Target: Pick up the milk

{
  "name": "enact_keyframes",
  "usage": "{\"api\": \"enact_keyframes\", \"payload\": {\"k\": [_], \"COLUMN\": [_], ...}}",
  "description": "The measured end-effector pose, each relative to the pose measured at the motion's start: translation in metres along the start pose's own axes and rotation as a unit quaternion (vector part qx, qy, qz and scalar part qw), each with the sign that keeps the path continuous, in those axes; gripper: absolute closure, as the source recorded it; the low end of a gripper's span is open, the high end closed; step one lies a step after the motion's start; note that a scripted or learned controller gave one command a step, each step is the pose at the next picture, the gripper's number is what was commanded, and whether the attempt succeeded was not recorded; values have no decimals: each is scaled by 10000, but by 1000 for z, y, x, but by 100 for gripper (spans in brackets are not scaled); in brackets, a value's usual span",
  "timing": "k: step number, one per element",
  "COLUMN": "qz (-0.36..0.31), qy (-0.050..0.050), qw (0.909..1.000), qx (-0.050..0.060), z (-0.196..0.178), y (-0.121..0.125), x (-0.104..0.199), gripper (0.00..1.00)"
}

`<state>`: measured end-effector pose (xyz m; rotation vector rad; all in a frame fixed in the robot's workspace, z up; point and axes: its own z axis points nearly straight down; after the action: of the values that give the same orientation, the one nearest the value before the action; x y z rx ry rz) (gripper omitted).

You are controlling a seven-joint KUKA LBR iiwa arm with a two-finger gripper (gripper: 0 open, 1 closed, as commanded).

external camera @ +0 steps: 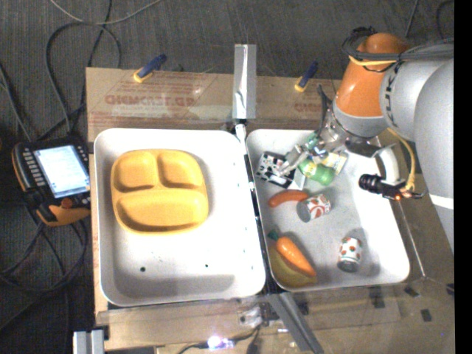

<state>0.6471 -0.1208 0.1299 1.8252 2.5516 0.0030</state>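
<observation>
We saw the grey arm [431, 102] reach in from the view's right, its orange band above the wrist, with the gripper [316, 152] low over the far end of the right bin [383, 271]. The clutter under it hid the tip, so we could not tell whether the gripper was spread or pressed together, nor whether it held anything.

The left bin [177, 279] lay well away from the gripper, on the view's left, and bore a yellow divided tray [160, 190].

Every smaller thing sat in the right bin. The milk [271, 168], a black-and-white carton, lay just beside the gripper toward the view's left, close to the wall between the bins. A green packet [323, 171] lay right under the gripper on its near side, crowding the space around the tip; we could not tell whether it touched the milk.

A carrot [293, 254] lay well nearer to the camera than the gripper, resting on a yellow piece [293, 276] at the bin's front wall. An orange-red sausage [286, 197] lay near the gripper, just in front of the milk. A small can [315, 207] lay beside the sausage, and a second small can [351, 253] stood well apart, toward the front.
</observation>
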Motion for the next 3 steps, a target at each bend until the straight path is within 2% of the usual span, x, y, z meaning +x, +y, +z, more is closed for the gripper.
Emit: {"api": "enact_keyframes", "payload": {"k": [1,2,3], "qz": [161,-972,-1525], "qy": [6,25,4], "qw": [9999,9953,9883], "qx": [-3,35,13], "z": [41,15,39], "y": [-112,-112,-111], "x": [31,55,47], "gripper": [0,0,0]}}
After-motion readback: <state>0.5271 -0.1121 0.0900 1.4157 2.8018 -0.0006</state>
